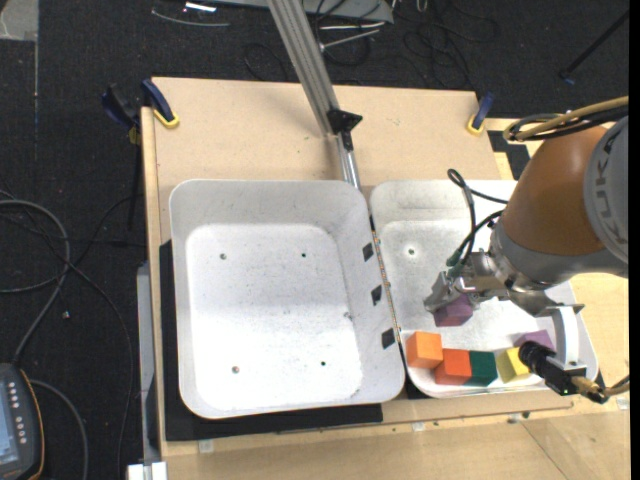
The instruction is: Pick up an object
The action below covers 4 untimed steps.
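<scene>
My gripper (450, 298) hangs low over the middle of the right bin (420, 213), reaching in from the right. A purple block (456, 312) sits right under its grey fingers, partly covered by them; whether they grip it I cannot tell. Along the bin's near edge lies a row of blocks: orange (425, 346), red-orange (456, 365), green (483, 368), yellow (511, 364) and another purple one (537, 341).
The left bin (265, 288) lies beside the right one on the wooden bench. A metal pole (305, 53) slants in from the top to the bins' far edge. The arm's orange band (565, 193) looms over the right bin's right side.
</scene>
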{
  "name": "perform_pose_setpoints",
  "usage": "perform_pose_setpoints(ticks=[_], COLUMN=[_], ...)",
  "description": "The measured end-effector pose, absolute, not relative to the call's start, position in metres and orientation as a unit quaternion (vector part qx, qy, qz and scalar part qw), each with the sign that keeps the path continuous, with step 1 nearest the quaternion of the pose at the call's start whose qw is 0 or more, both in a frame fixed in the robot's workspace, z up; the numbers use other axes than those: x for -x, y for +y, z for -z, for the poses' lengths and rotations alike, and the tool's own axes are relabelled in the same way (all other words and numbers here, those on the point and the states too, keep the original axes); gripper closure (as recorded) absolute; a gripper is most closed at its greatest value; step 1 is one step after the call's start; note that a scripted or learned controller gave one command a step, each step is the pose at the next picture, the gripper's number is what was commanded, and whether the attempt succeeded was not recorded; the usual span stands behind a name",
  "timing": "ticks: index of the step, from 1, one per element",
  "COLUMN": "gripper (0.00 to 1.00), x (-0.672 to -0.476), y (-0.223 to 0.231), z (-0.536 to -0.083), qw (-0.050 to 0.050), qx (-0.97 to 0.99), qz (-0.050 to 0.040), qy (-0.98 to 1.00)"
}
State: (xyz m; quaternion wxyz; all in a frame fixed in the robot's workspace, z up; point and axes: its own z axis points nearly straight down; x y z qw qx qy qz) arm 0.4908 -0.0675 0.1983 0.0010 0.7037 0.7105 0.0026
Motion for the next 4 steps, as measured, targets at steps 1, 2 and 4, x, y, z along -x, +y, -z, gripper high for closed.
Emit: perform_pose_setpoints(ticks=[1,2,4], gripper=[1.00,1.00,0.00], x=[-0.513,-0.585,-0.597], y=[0.004,-0.001,-0.081], z=[-0.231,-0.193,-0.205], qw=[0.001,0.000,0.003], qx=[-0.703,-0.706,-0.710], qz=[-0.0022,0.0007,0.0005], qy=[0.711,0.708,0.704])
